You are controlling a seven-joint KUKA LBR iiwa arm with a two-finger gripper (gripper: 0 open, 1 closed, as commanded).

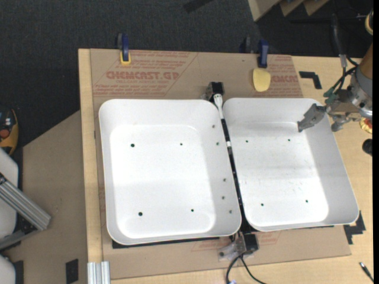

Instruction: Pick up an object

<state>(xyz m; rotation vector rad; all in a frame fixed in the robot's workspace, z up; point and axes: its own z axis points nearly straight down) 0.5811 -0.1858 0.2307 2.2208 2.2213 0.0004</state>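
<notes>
Over the far right corner of the right bin (284, 182): the gripper (323, 118) hangs at the rim, with the arm (362, 81) coming in from the right edge and thin cables looped around the wrist. Can't tell whether the pincer is wide or narrow (grey metal blurs into the rim from this angle), and I can't make out anything gripped in it. Candidate pick item: a pale yellow piece (261, 79) lying on the brown cardboard sheet (148, 70) just beyond the right bin's far edge, apart from the gripper and outside both bins. One blue clamp (262, 52) sits just behind it, and a second blue clamp (123, 45) pins the sheet's far left edge. The left bin (160, 182) touches the right bin along a dark seam. A black clip (216, 90) sits at the seam's far end and another black clip (244, 243) at its near end, with a cable trailing off. Each bin floor shows four small dark dots.
</notes>
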